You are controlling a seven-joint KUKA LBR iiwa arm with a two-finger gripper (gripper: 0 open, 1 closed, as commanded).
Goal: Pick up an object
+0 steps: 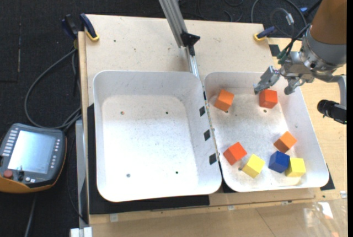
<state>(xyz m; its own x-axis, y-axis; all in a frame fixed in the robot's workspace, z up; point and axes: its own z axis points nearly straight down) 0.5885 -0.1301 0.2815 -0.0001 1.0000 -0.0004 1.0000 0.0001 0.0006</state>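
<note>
My gripper [277, 84] hangs over the back of the right bin [312, 136], open, its two fingers spread wide. A red cube [268, 98] lies on the bin floor just in front of the fingertips and is not between them. To its left an orange cube [224, 100] sits tilted. Toward the bin's front are another orange cube [284, 141], a red-orange cube [235, 152], a yellow cube [253, 166], a blue cube [279, 162] and a second yellow cube [297, 167].
The left bin [110, 120] adjoins the right one along a raised shared rim. A slanted metal pole [168, 1] crosses the bench's back. Clamps [89, 29] sit at the back corners, and a teach pendant [30, 156] lies off the bench at left.
</note>
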